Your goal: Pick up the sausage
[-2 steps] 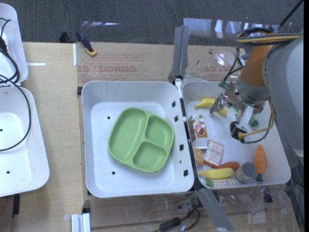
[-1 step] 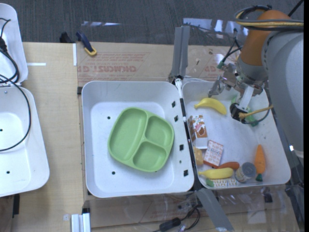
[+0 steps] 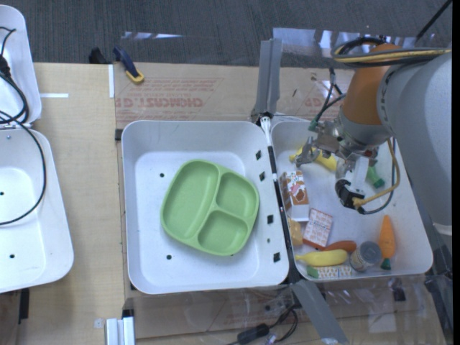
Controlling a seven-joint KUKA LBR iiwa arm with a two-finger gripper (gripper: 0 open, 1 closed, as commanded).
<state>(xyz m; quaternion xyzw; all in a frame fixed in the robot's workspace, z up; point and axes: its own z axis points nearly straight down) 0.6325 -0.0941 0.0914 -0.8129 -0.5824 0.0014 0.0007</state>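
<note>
Gripper hung over the far part of the right bin, above a yellow item; its grip could not be made out. Sausage lay near the bin's front, touching a banana.

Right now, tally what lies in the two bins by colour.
Green: 2, divided plate, small piece
Yellow: 2, banana, piece under the hand
Orange: 1, carrot
Red-brown: 1, sausage
Red-and-white packets: 2
Grey: 1, can
Total: 9
</note>
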